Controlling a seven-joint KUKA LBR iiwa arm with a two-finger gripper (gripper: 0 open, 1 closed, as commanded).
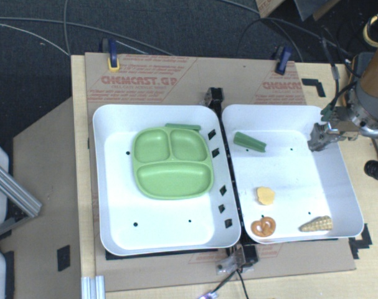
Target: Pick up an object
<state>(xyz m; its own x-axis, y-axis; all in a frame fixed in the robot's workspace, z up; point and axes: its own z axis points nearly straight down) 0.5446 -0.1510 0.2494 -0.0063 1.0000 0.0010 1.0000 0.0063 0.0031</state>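
The right bin (338, 185) holds a green block (250, 142) near its back left, a small yellow piece (266, 195) in the middle, a brown pretzel (263, 226) at the front, and a tan ridged cone-like piece (317, 223) at the front right. My gripper (317, 138) hangs over the bin's back right part, apart from all of these. Nothing shows in its grasp.
The left bin (114, 198) carries a green divided plate (172, 164) with a thin green strip (182, 127) behind it. A black divider (226, 167) runs between the bins. Blue clamps (114, 53) (283, 59) sit at the board's back edge. Cables trail behind.
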